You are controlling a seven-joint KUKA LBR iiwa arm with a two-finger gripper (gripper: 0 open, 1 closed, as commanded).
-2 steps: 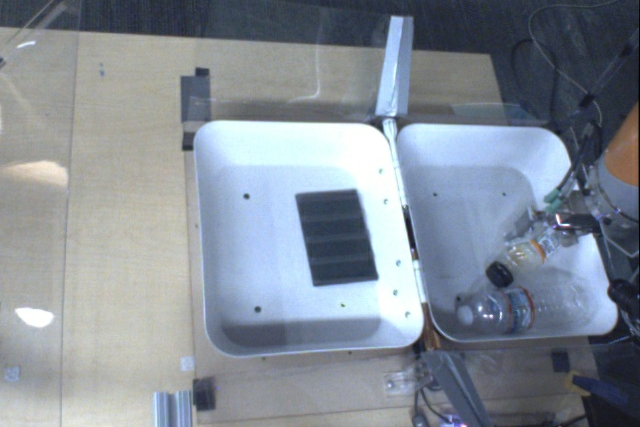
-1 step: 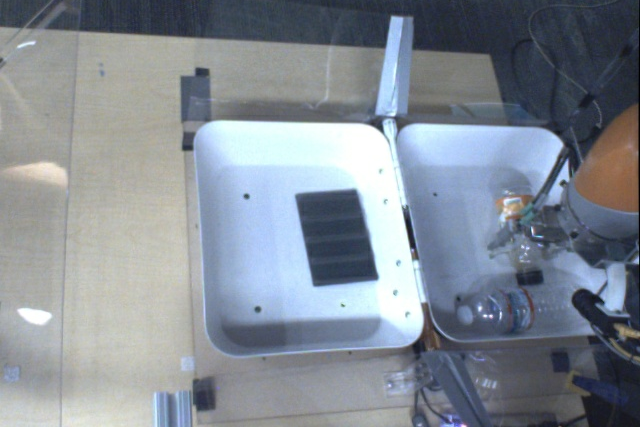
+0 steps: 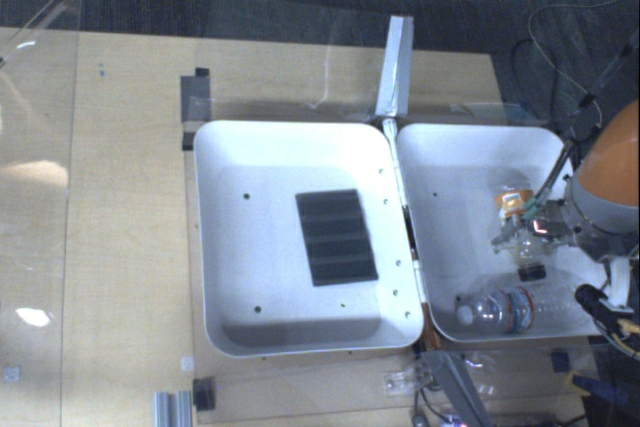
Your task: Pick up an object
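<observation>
At six o'clock in your right bin (image 3: 440, 155) lies a clear plastic bottle (image 3: 497, 308) on its side. Above it, the gripper (image 3: 522, 233) (finger state: cannot tell) hovers beside a small gold-wrapped item (image 3: 513, 201).

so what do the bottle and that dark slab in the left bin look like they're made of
Bottle: looks like clear plastic, glossy; the bin shows through it and it has bright glints. Slab: matte black, ribbed into bands, probably rubber or foam; no shine, so hard to tell which.
</observation>
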